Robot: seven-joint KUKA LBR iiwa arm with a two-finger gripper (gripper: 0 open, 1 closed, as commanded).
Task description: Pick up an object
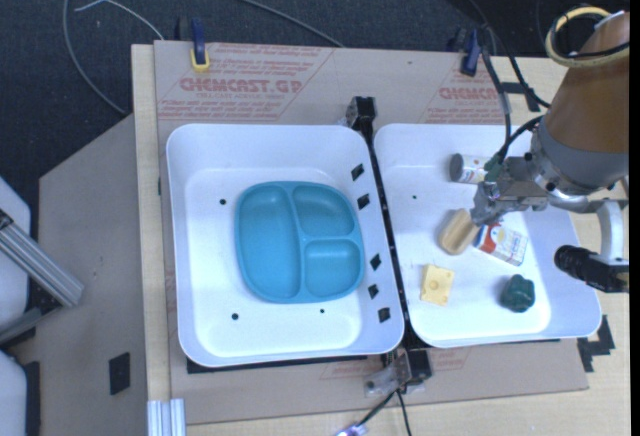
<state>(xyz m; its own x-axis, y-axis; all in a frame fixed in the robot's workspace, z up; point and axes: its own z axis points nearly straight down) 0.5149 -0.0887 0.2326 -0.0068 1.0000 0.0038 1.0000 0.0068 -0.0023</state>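
- The surface (150,224) holds two white bins side by side.
- The left bin (190,174) has a blue plate (298,241) in it. The plate has three parts and lies flat in the middle of the bin.
- The right bin (420,164) has the small things in it.
- The arm (590,94) comes in from the right and hangs over the right bin.
- Its jaws (490,204) are low, just above a tan bread-like piece (456,232). I cannot tell if the jaws are apart or together, or if they touch anything.
- A white and red packet (503,244) lies just beside the tan piece, on its right.
- A yellow cheese wedge with holes (436,284) lies nearer the front of the bin.
- A dark green lump (517,294) sits to the right of the cheese.
- A small grey and white tube (466,167) lies near the back of the bin, left of the jaws.
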